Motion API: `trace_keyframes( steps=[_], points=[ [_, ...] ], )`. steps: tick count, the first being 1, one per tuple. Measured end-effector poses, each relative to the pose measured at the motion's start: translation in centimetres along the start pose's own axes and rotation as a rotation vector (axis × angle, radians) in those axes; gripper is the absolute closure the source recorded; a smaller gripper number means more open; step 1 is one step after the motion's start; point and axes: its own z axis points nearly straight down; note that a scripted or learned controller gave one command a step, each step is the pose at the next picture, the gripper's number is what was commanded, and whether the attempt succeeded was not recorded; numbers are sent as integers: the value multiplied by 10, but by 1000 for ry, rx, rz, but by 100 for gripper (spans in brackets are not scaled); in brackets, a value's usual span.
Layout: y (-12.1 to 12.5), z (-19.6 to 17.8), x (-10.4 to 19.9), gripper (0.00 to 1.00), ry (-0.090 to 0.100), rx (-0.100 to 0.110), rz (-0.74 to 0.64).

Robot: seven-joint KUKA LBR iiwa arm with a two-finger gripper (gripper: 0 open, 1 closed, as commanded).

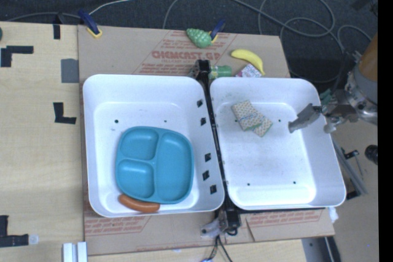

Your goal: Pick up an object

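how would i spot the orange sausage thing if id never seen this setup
Start at the left white bin, which holds a blue divided plate. Look just below the plate's near left corner, by the bin's front wall: the orange sausage lies there on its side, partly tucked under the plate's rim. It is the only long, orange, rounded thing in either bin; the right bin holds pale patterned blocks.

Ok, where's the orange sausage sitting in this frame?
The orange sausage lies in the left bin, at its near edge, just below the blue divided plate.
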Motion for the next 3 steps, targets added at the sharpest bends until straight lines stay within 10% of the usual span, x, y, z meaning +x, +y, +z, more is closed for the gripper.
trace_keyframes(
  steps=[1,2,3],
  points=[
    [95,111,38,0,1,3,0],
    [120,194,34,0,-6,-9,1],
    [123,181,34,100,-8,-17,-1]
  ],
)
